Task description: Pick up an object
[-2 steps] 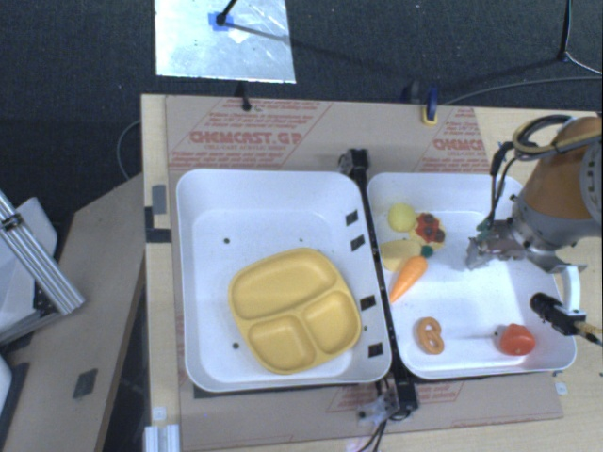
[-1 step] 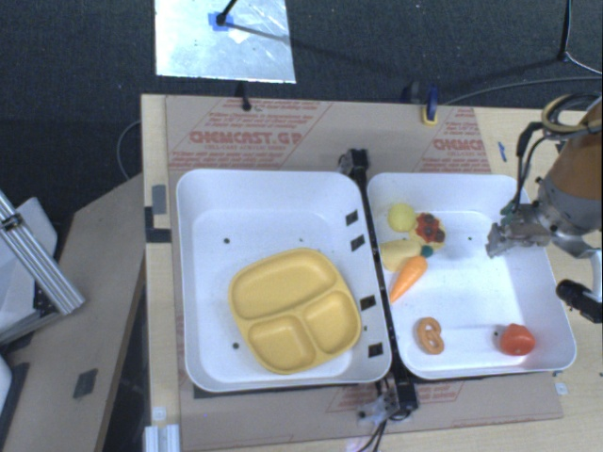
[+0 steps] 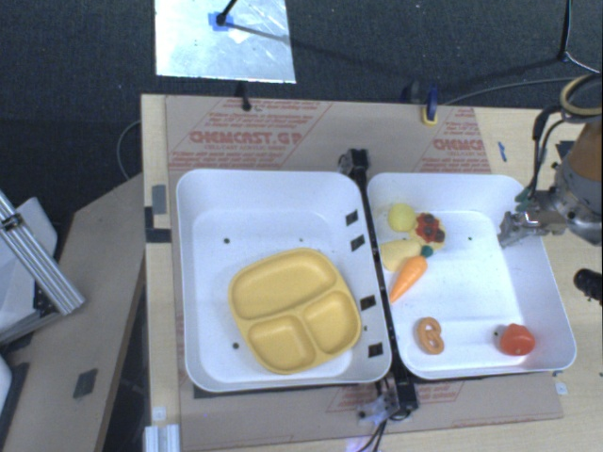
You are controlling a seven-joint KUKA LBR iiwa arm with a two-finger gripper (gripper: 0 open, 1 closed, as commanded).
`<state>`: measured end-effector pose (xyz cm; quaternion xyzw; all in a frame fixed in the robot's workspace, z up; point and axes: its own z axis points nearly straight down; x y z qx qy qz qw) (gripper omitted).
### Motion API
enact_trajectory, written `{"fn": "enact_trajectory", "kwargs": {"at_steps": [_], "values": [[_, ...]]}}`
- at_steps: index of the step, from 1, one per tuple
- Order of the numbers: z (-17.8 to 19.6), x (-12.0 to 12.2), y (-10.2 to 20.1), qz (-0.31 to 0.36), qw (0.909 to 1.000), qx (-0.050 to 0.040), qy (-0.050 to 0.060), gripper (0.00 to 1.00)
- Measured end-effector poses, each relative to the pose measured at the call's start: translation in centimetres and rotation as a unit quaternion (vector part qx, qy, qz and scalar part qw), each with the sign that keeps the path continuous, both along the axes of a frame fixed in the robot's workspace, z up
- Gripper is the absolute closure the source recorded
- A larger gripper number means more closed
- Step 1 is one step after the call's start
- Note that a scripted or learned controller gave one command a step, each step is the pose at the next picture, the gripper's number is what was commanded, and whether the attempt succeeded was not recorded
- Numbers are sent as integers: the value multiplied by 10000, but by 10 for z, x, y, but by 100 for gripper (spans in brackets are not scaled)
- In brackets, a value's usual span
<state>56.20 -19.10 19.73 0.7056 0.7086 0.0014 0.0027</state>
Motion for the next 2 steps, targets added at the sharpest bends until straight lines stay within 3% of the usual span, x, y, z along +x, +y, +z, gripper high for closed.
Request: {"fn": "enact_trajectory", "kwargs": {"at_steps": [1, 2], "values": [[43, 2, 0, 4, 10000, -1, -1, 100], [52, -4, 54, 28, 10000, 17, 21, 100]]}}
